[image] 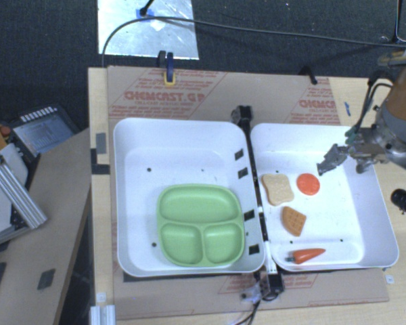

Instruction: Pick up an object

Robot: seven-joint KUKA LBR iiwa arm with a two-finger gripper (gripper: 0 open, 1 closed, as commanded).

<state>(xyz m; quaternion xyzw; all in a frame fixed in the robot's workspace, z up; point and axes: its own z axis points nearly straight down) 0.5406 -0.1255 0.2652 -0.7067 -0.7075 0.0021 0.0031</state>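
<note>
The right bin (372, 249) holds four toy foods. A beige bread slice (277, 188) lies near its left wall, with a round red tomato slice (308, 184) just to its right. Below them sits an orange-brown waffle piece (293, 220), and an orange-red carrot (306, 255) lies near the front wall. My gripper (328, 162) hangs over the right bin, above and to the right of the tomato slice, angled down toward the left. Nothing is visibly held in it.
A green divided plate (200, 223) fills the front of the left bin (132, 181). A black divider with clips (252, 188) runs between the bins. The grey arm (399, 124) enters over the right bin's far right edge. Cables cross the back.
</note>
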